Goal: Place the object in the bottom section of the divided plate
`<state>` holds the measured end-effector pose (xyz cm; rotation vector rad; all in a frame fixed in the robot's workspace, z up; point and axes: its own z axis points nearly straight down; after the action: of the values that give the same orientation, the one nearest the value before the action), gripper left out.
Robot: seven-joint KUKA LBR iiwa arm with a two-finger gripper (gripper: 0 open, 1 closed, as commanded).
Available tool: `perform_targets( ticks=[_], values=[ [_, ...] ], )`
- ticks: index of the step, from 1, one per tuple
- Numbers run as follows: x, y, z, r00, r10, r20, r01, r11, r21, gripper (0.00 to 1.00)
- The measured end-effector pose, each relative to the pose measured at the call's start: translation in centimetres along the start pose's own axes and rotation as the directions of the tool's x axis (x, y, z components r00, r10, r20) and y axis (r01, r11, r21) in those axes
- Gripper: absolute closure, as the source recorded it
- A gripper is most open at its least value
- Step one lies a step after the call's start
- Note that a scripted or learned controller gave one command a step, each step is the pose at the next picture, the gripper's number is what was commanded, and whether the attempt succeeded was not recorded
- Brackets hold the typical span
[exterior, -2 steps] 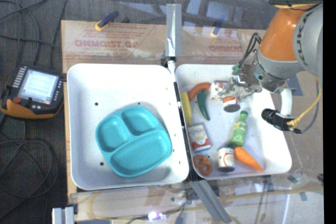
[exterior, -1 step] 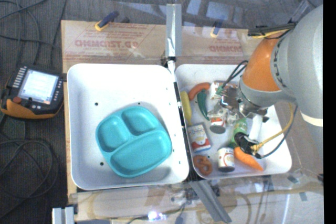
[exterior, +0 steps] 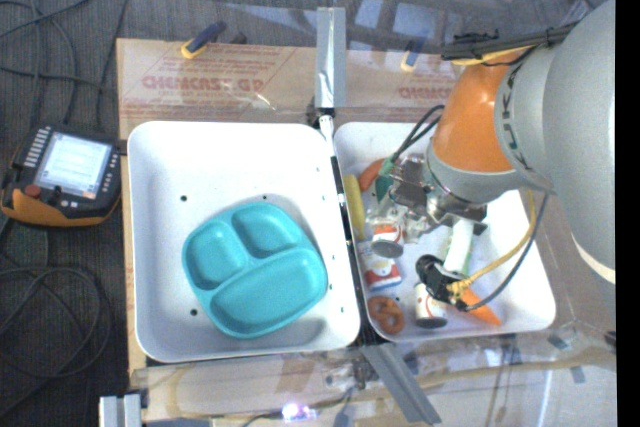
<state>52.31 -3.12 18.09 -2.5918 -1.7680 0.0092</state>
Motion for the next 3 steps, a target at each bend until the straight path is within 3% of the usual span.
perform_targets(
  ticks=[1, 2, 3],
  values=[
    [-4.9, 1.0, -2.3, 0.989, 0.147, 0.001, -0.147, 0.989, -0.003, 1.0],
    [-3.2, 3.9, -4.3, 0.983, 0.183, 0.002, -0.183, 0.983, -0.002, 1.0],
    [0.7, 0.4, 0.0, 0.994, 0.113, 0.002, -0.113, 0.994, 0.0, 1.0]
  ],
)
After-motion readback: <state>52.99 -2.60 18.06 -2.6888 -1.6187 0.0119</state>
